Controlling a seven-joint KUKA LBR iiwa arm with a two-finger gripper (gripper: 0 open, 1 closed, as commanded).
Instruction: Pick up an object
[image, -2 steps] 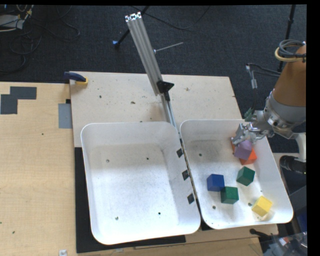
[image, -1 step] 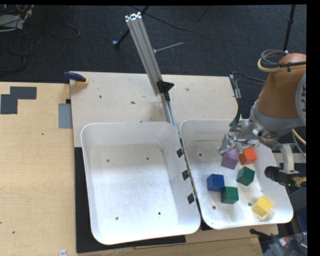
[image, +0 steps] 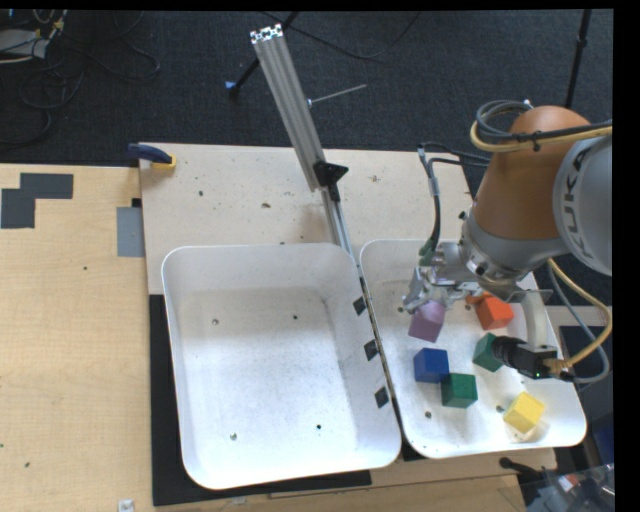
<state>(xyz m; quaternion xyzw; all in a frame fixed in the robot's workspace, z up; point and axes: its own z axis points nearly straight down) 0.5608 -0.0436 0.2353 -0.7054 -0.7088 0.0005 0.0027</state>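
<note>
My gripper (image: 428, 297), its opening impossible to judge, sits directly above the purple cube (image: 427, 322) beside the blue cube (image: 431, 364); an off-centre descent could shove it away

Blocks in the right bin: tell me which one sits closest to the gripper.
The purple block, directly beneath the gripper. The blue block, the green blocks, the orange block and the yellow block all lie farther off.
</note>
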